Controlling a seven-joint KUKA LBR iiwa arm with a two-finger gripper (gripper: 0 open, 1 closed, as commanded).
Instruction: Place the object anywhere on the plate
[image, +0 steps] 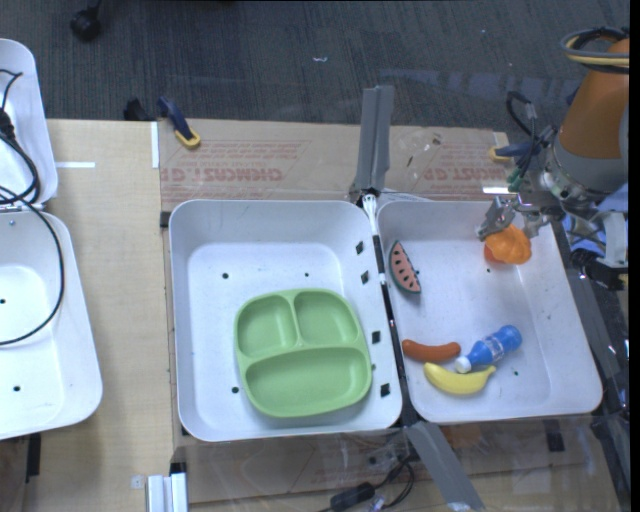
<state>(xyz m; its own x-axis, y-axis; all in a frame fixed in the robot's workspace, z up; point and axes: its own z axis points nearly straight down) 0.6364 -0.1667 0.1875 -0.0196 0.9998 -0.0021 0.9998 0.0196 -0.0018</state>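
Red lettering printed on the cardboard behind the bins appears reversed and cannot be read. The arm enters from the right, wrist angled down over the right bin. The gripper has its fingers closed on an orange object at that bin's far edge. The green plate lies in the left bin.

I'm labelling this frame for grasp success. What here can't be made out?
- Gripper in the camera view: too small and cluttered to tell whether it grips the orange rounded object beneath it.
- That orange object's identity: too blurred.
- Grey arm: cut off by the right edge.
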